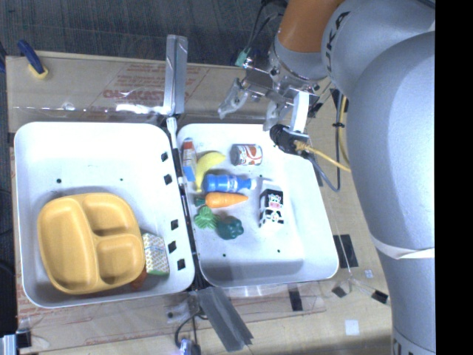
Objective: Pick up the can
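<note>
Big grey arm (384, 124) hogs the 3 o'clock side, reaching toward 12. Next biggest, the right bin (310, 250), then the yellow tray (89, 239) in the left bin. Gripper (259, 106) hangs above the right bin's 12 o'clock rim, fingers spread wide, holding nothing. So I'd say it's the approach step: it needs to drop toward 6 over the can (246, 154). Can's small, silver with red, lying on its side near that rim.

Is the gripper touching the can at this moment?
Apart. The camera view shows the gripper up at the right bin's far rim, with bare white bin floor between it and the can, which lies on its side.
</note>
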`<state>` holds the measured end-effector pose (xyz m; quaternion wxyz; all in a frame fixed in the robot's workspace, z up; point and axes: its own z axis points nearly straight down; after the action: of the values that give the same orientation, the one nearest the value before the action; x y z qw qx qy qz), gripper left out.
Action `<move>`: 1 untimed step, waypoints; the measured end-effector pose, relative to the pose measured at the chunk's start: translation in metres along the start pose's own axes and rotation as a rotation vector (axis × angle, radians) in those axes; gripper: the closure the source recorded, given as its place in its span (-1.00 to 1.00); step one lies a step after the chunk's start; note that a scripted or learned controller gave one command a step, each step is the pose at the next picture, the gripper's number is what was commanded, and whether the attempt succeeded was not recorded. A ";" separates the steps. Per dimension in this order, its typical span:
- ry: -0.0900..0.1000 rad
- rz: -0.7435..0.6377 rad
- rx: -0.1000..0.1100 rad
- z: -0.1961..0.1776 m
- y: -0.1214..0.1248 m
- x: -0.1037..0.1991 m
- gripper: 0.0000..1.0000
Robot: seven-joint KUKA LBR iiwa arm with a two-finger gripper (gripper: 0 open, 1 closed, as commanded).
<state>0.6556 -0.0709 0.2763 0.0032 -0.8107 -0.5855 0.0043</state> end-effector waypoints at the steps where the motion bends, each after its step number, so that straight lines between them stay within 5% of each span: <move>1: 0.002 -0.017 -0.001 0.000 -0.003 -0.033 -1.00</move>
<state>0.6422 -0.1013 0.2767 0.0034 -0.8057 -0.5923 0.0035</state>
